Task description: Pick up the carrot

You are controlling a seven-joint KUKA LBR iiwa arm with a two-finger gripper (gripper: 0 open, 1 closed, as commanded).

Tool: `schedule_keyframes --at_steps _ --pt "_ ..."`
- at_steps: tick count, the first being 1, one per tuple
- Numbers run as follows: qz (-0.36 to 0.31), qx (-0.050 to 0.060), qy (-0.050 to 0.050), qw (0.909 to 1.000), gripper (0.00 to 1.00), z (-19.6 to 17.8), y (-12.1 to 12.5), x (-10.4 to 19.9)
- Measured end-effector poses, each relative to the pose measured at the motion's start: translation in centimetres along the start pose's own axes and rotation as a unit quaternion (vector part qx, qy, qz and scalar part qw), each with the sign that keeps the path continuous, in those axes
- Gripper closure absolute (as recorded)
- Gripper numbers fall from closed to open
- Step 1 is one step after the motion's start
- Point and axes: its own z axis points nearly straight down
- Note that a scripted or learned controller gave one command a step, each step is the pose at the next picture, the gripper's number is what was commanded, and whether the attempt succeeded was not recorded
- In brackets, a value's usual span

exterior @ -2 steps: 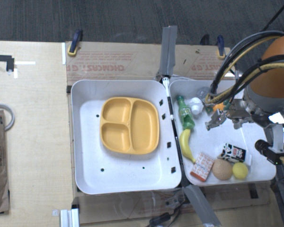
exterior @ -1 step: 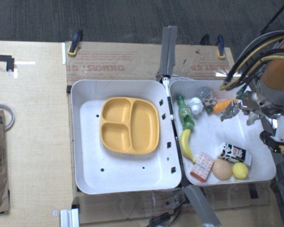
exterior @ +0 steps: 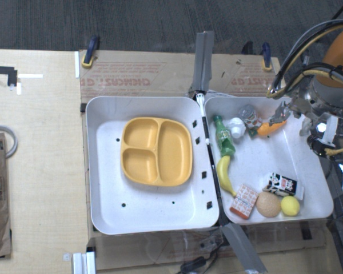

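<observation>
Carrot [exterior: 268,128] lies at the far end of the right bin [exterior: 308,170], beside a crumpled wrapper [exterior: 248,117]. The gripper [exterior: 284,112] sits right at its far tip; finger state cannot be told.

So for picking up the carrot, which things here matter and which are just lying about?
Belongs to the job:
carrot, at the right bin's far side
gripper, right beside the carrot

Lying about:
yellow divided plate in the left bin
green bottle
banana
lemon
cow-print carton
</observation>
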Motion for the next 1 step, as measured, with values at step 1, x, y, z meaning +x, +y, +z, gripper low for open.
schedule_keyframes --at_steps 1 --pt "-0.068 -0.002 0.0 0.9977 0.0 -2.39 3.18 1.22"
